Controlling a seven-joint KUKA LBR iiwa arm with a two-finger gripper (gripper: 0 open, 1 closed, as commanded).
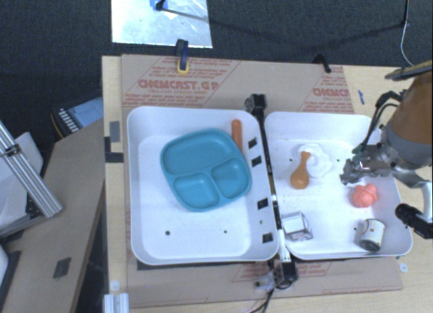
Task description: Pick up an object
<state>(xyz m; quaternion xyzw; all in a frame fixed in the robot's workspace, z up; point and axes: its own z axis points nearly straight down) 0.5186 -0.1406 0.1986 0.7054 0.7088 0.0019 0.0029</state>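
Gripper: the grey two-finger gripper [354, 171] hangs over the right part of the right bin; whether it is spread or pressed together cannot be told, and nothing is seen pinched in it.
Nearest object: a pink lumpy soft toy [364, 196] lies just below the gripper in the camera view.
Right shallow white bin [284, 126]: also holds an orange bottle-shaped plastic piece [301, 172] beside a small white crumpled item [323, 161], a silver-grey boxy item [295, 226] at the near-left corner, and a short white cylinder with a dark end [370, 234] near the near-right corner.
Left shallow white bin [145, 190]: holds a blue three-compartment plastic tray [205, 168] and a slim orange stick [237, 133] touching the tray's far-right edge.
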